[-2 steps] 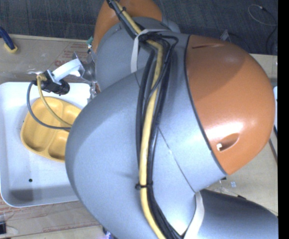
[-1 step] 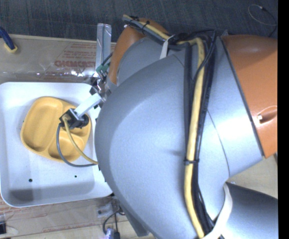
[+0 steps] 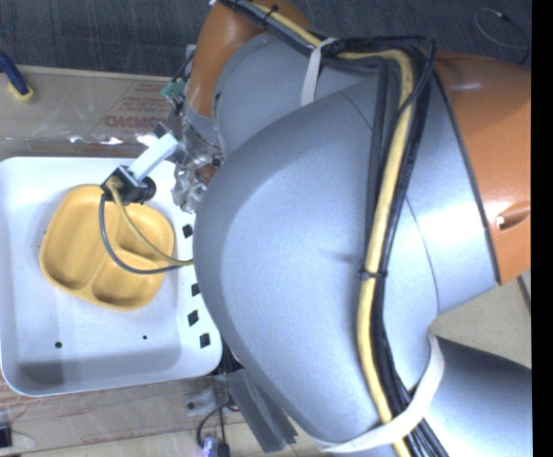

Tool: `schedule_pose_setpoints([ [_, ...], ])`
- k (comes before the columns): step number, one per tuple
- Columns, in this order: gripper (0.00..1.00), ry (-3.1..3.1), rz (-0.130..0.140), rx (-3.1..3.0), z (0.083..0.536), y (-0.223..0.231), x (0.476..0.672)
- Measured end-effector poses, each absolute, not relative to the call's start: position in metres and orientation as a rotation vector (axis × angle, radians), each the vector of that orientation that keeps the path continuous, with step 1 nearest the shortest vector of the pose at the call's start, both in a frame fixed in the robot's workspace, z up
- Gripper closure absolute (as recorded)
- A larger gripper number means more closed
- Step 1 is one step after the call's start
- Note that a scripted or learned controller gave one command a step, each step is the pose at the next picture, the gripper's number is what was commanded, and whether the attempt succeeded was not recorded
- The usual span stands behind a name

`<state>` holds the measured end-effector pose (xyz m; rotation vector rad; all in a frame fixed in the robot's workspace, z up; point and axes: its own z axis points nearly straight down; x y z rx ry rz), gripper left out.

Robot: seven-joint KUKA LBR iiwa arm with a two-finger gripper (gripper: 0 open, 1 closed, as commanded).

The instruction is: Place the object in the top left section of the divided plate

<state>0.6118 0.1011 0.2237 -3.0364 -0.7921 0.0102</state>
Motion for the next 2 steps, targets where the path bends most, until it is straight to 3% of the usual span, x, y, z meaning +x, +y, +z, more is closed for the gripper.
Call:
schedule_pose_setpoints([
  [1,0.00,-0.792,0.012,-3.036,0.2237,0.1010,0.6117],
  [2,1.00,-0.807,0.021,-3.029,0.2325,0.1047,0.6109],
])
